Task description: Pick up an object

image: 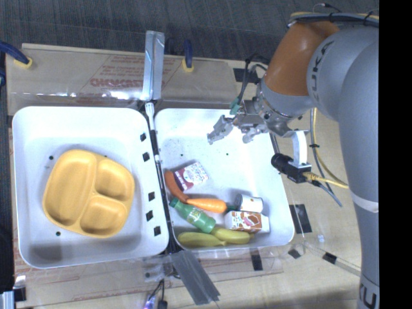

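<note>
My gripper [233,131] hangs over the far part of the right bin [193,122], its two fingers spread apart with nothing between them. Below it, toward the bin's near side, lie a small white and red carton [194,174], a brown sausage [171,183], an orange carrot [207,205], a green bottle [195,217], a yellow banana [214,238], a juice box [246,221] and a small dark-capped can [250,204]. All lie well clear of the fingers.
The left bin [26,147] holds a yellow divided plate [88,192]. A metal divider post [153,63] rises between the bins at the back. The arm's cables [322,166] hang past the right bin's right edge.
</note>
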`<state>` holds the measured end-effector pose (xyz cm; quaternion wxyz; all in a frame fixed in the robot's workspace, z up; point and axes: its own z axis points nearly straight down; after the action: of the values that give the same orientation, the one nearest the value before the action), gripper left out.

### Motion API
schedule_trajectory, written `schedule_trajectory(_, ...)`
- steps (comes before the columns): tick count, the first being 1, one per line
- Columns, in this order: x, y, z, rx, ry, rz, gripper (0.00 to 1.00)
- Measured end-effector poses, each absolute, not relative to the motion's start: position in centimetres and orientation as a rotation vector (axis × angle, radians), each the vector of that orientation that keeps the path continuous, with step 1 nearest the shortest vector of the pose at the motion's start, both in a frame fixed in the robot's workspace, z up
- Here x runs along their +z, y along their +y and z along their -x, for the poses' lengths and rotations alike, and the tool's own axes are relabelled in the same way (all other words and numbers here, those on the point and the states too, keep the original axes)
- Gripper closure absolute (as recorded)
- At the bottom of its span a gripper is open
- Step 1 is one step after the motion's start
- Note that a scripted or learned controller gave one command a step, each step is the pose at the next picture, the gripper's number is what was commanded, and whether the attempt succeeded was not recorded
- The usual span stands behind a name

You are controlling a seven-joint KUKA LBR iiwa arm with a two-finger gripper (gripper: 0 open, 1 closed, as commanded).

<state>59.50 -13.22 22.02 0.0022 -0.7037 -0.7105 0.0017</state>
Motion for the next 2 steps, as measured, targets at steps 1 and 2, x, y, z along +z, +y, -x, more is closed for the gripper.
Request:
schedule_trajectory(1,9.6,-13.2,-55.6,-0.004,-2.294,2.151,0.00)
schedule_trajectory(2,9.2,-12.0,-47.7,0.001,-2.274,2.165,0.00)
